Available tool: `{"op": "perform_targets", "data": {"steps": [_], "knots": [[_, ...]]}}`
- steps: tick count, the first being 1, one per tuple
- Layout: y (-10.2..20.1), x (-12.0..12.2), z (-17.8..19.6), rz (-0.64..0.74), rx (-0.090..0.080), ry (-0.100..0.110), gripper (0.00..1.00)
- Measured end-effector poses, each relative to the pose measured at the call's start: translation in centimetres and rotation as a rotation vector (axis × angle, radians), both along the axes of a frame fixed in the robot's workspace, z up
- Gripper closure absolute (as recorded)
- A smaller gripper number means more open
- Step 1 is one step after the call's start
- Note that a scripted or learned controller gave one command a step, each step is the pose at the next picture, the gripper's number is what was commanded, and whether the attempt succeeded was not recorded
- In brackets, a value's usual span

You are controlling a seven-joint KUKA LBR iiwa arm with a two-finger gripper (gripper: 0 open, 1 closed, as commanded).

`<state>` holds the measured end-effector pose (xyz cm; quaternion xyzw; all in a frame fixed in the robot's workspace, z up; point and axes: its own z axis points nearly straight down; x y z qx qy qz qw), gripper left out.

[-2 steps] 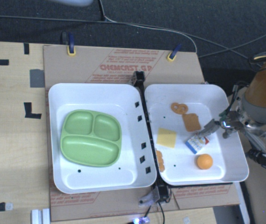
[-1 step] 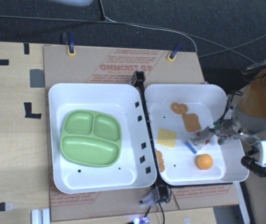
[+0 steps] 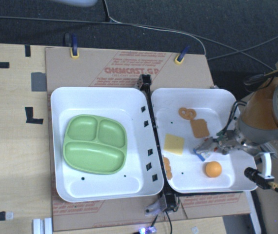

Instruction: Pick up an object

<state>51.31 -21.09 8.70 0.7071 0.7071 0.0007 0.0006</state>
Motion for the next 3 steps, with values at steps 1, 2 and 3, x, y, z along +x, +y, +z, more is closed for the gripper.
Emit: {"op": "perform_targets", "data": {"steps": [1, 2, 3], "knots": [[0.0, 0.5, 1.7, 0.002, -0.004, -0.015, 1.00], [-0.1, 1.4, 6.3, 0.002, -0.001, -0.001, 1.00], [-0.7, 1.2, 10.8, 0.002, -0.001, -0.001, 1.00]]}}
